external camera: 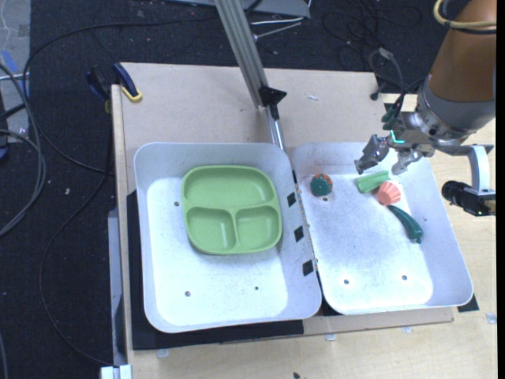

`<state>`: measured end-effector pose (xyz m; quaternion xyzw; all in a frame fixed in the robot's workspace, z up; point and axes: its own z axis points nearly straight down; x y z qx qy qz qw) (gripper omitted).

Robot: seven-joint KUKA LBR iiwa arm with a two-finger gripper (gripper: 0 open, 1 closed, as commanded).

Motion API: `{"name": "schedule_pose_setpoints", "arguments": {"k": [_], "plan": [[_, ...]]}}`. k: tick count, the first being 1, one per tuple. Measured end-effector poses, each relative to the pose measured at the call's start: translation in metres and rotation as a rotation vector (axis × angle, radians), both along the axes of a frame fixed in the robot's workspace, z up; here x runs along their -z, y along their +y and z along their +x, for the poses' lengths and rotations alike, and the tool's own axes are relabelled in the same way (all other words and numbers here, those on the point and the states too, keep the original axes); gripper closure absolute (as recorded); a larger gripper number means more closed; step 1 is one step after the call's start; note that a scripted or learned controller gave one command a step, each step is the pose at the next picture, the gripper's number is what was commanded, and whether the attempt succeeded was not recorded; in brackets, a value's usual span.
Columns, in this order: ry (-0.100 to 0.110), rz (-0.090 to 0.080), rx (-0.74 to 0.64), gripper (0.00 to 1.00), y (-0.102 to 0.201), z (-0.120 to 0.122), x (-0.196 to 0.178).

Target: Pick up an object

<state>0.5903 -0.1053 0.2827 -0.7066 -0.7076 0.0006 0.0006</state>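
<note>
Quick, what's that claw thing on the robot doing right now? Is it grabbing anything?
End effector: open, holding nothing; it hangs over the right bin, just above the light green piece.

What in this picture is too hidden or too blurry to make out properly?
- Gripper, camera view: small and blurred, so whether it is open or shut is unclear.
- Pink object: too small to identify.
- Light green piece: its upper end runs under the gripper.
- Arm: cut off by the right and top edges.
</note>
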Motion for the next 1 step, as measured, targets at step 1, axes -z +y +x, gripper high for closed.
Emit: {"name": "schedule_pose_setpoints", "arguments": {"k": [1], "plan": [[-0.002, 0.000, 0.000, 0.00, 0.0000, 0.0004, -0.0007]]}}
